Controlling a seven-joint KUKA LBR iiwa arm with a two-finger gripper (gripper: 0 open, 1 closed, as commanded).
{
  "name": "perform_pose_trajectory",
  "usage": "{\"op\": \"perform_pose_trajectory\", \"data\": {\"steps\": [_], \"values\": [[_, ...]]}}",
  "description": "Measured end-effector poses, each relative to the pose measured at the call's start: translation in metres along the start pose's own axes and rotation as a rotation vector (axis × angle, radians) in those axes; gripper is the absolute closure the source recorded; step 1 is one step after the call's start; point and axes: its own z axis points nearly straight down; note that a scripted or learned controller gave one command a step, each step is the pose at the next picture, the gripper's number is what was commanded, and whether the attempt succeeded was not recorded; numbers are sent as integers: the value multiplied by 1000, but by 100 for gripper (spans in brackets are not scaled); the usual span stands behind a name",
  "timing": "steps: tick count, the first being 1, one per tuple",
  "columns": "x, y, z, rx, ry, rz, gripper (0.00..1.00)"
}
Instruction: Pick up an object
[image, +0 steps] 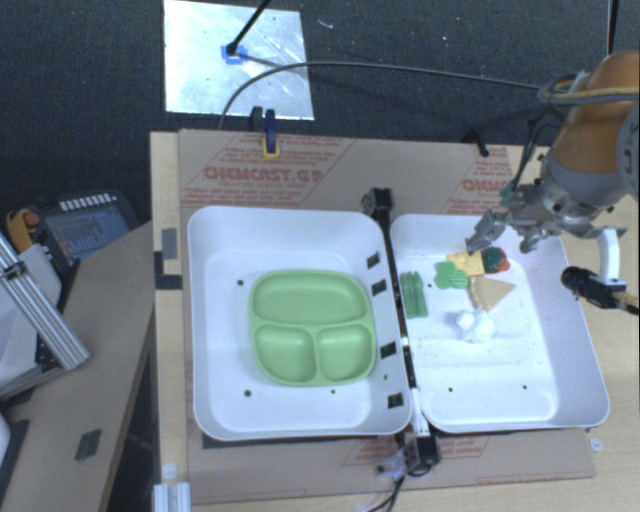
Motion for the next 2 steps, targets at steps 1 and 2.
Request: {"op": "perform_pose_trajectory", "data": {"steps": [1,2], "values": [[0,3,-7,-12,-2,-2,0],[-7,5,37,-11,-2,0,0]]}}
